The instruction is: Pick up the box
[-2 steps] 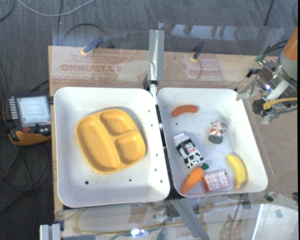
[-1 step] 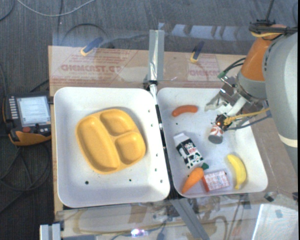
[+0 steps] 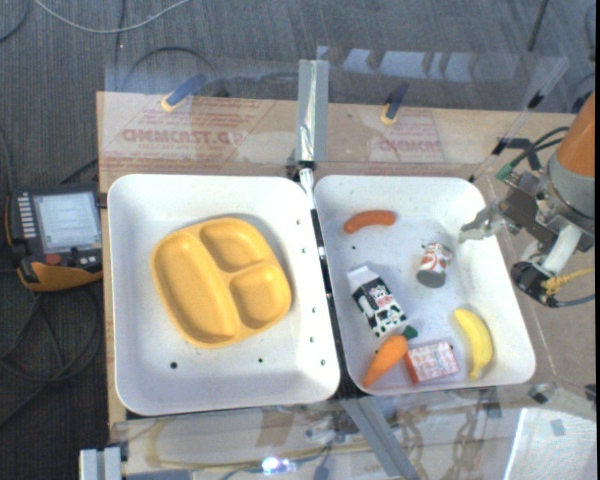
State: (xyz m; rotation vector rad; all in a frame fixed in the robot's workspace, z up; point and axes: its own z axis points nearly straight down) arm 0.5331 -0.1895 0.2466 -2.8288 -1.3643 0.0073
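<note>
In the camera view the gripper (image 3: 477, 226) hovers at the right bin's (image 3: 500, 368) far edge; whether its fingers are spread I cannot tell. The box (image 3: 432, 361), a small red printed carton, lies flat near the front rim, wedged between a tapered carrot (image 3: 385, 359) and a curved banana (image 3: 474, 341).

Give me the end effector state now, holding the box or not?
End effector: at the right bin's right rim, open or shut cannot be told; nothing seen in it. Box lies in the bin's near corner.
</note>
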